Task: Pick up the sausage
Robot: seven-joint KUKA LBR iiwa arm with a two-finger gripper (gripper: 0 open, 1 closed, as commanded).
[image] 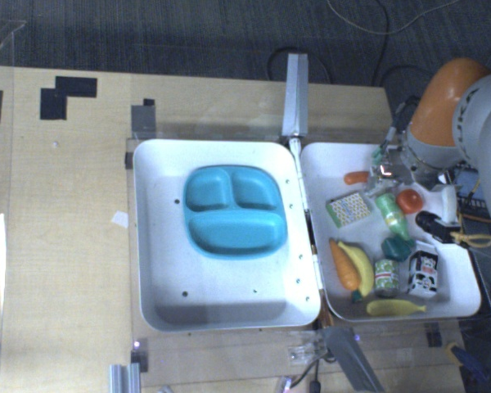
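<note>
On your left, the left bin (151, 244) holds a blue divided plate (233, 210). Moving right, the right bin (466, 297) carries a patterned card (349, 209), a carrot (344, 266) touching a banana (358, 262), a small can (385, 276) and a second banana (395, 307). The sausage (357, 178), orange-red, lies near the bin's far edge. Just to its right, the gripper (385, 170) hangs over the bin's far right part; you cannot tell from this angle how its hand is set.
</note>
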